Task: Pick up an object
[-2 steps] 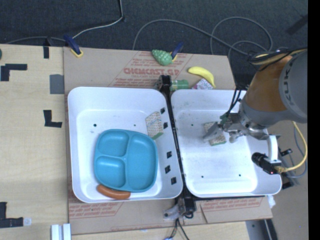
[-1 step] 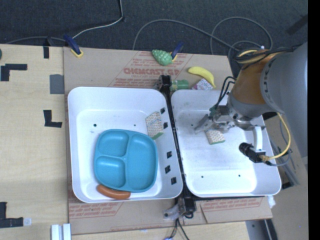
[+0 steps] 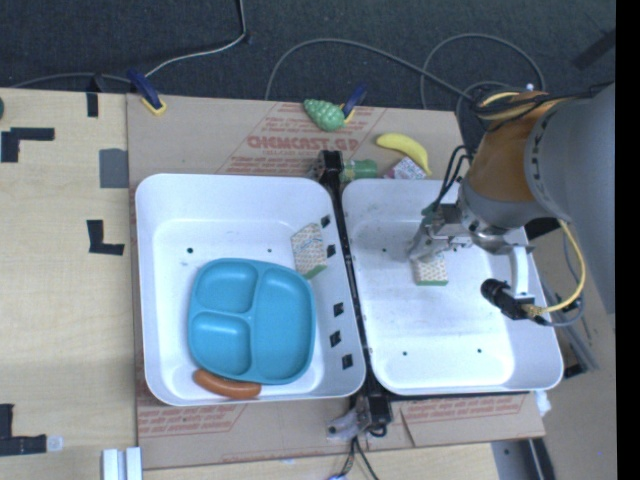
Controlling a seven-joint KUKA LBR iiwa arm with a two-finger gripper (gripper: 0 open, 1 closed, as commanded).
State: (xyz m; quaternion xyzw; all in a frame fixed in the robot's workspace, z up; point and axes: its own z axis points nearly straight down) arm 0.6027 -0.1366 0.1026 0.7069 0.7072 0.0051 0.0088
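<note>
Two bins. Gripper (image 3: pixel 432 251) in right bin (image 3: pixel 470 358), fingers closed on small patterned packet (image 3: pixel 432 269). Blue plate (image 3: pixel 250 320), sausage (image 3: pixel 227 385) in left bin (image 3: pixel 200 208).

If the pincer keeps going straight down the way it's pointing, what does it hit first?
Most likely the small patterned packet lying on the right bin's floor, right under the pincer. Depth is hard to judge from above, so they may already be touching.

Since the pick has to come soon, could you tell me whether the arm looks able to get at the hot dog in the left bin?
Probably yes. The hot dog lies uncovered beside the blue divided plate, though close to the left bin's front wall.
</note>
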